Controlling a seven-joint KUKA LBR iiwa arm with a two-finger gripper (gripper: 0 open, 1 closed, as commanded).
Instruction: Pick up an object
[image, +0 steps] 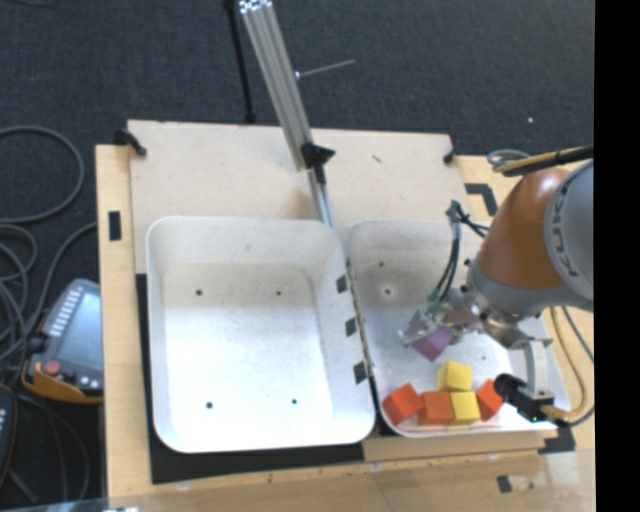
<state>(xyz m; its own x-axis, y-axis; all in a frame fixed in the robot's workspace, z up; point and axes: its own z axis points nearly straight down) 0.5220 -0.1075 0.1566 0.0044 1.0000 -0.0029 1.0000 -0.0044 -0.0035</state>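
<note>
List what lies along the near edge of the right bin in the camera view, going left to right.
Orange-red block → orange cube → yellow cube → orange-red block by the bin's right side.

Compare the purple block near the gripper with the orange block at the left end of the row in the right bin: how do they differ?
The purple block lies directly at the gripper; the orange block sits apart from it, nearer the bin's front rim. The purple block lies alone; the orange block adjoins other blocks. Both lie in the right bin.

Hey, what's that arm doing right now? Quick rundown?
Gripper down in right bin, at purple block; grip unclear. Orange and yellow blocks clustered along the near wall, right beside it.
</note>
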